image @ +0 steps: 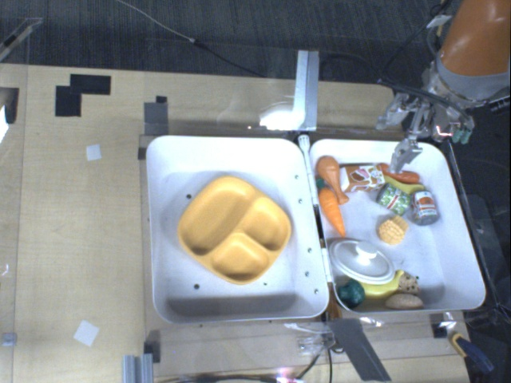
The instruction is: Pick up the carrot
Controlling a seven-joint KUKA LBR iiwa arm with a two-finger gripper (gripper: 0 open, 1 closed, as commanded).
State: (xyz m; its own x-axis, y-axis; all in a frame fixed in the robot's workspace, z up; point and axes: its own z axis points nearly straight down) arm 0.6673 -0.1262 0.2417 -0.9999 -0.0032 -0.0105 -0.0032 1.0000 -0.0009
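One pair of grey metal fingers (408, 152) hangs over the back of the right-hand shallow white bin (467, 238); whether wide or narrow cannot be told. The orange tapered plastic carrot (332, 212) lies well apart, toward the view's left, along the bin's left wall. A sideways approach is judged necessary, with the descent centred across the carrot's thicker part and kept clear of the white lidded bowl (363, 258).

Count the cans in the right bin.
2. A green can sits near the bin's middle top, and a red can lies just right of it. The clutter could hide others.
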